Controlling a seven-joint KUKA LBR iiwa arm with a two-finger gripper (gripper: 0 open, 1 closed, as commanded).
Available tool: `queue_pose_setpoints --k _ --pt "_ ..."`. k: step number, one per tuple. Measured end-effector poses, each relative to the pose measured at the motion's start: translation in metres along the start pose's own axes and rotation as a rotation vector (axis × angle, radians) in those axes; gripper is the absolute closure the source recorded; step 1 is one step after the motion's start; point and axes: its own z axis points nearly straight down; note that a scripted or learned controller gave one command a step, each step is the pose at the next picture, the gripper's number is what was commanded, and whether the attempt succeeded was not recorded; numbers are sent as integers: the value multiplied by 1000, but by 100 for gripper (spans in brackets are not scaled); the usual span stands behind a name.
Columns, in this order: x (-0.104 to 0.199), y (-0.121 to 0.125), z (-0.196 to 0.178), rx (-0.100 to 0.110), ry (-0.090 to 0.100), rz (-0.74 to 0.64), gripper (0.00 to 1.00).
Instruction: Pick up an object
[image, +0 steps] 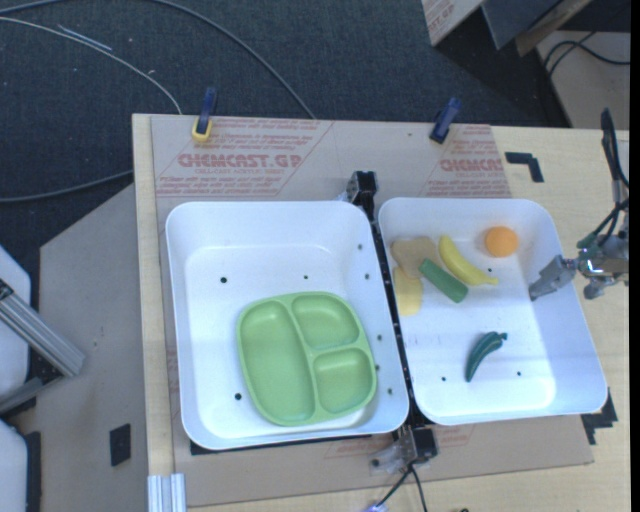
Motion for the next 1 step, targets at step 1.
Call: queue_pose_setpoints --k 1 --pt "5 1 60 -2 -1 0 0"
